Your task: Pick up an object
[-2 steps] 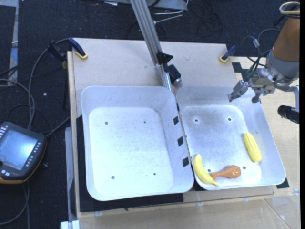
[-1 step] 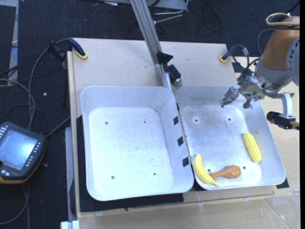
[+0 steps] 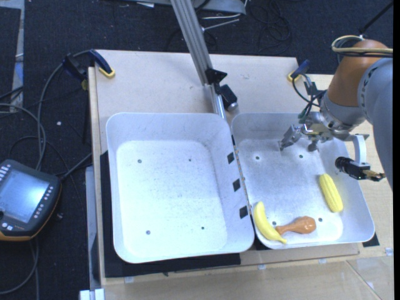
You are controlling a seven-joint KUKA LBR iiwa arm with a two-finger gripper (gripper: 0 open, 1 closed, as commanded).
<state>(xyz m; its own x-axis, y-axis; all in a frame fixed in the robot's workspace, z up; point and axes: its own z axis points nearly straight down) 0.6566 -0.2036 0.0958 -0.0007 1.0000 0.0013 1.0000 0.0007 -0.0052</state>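
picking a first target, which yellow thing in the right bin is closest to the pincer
The corn cob by the right bin's right wall, lying below the pincer. The banana lies farther off, against the bin's left wall.

Even, fairly bright light is falling from above across the bench [image 3: 162, 80], and it is leaving only faint, soft shadows. The two white bins are catching the most light: the left bin [image 3: 125, 130] is reading as a pale, slightly bluish white, and the right bin [image 3: 262, 124] is showing a mild sheen along its far wall without blowing out. A thin dark shadow is sitting under the near edges of both bins. The floor around the bench is staying dark and low in detail. The picture is looking a little soft and grainy overall, and fine parts at the gripper [image 3: 300, 137] are blurring together.
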